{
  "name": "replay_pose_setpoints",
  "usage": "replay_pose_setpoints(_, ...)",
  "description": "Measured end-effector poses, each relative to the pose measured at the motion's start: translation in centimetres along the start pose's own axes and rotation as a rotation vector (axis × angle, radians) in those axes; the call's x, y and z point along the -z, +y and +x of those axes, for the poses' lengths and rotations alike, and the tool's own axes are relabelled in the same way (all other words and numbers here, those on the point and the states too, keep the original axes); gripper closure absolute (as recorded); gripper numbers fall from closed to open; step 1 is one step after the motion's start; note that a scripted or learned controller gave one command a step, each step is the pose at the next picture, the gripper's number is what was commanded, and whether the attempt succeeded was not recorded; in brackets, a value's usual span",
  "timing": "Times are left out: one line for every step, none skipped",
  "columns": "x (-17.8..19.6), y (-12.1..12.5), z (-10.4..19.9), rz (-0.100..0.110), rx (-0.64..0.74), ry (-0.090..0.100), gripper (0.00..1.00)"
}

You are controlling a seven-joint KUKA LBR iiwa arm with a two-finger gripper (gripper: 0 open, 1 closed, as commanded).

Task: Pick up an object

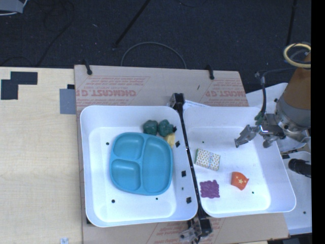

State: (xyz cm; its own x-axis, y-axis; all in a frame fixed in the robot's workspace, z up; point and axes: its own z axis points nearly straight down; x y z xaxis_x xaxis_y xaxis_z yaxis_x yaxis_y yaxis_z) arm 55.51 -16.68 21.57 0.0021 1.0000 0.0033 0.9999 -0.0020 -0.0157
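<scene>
We are looking at a robotics lab or test cell, not a home. Two shallow white bins (133,113) sit side by side on a sheet of printed cardboard (152,88) laid over a pale wooden bench (35,161), a makeshift rig. Black cables (152,47) trail across dark carpet (76,29) behind it. The grey arm (298,98) with its orange band reaches in from the right. The bins hold toy-like test items, such as a blue divided plate (141,162).
</scene>
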Motion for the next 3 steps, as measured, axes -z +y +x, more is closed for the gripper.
replay_pose_setpoints(0.7, 0.3, 0.0, -0.012, 0.002, -0.002, 0.0)
replay_pose_setpoints(-4.3, 0.4, 0.9, -0.009, 0.002, -0.001, 0.0)
replay_pose_setpoints(-9.2, -0.5, 1.4, -0.007, 0.002, -0.001, 0.0)
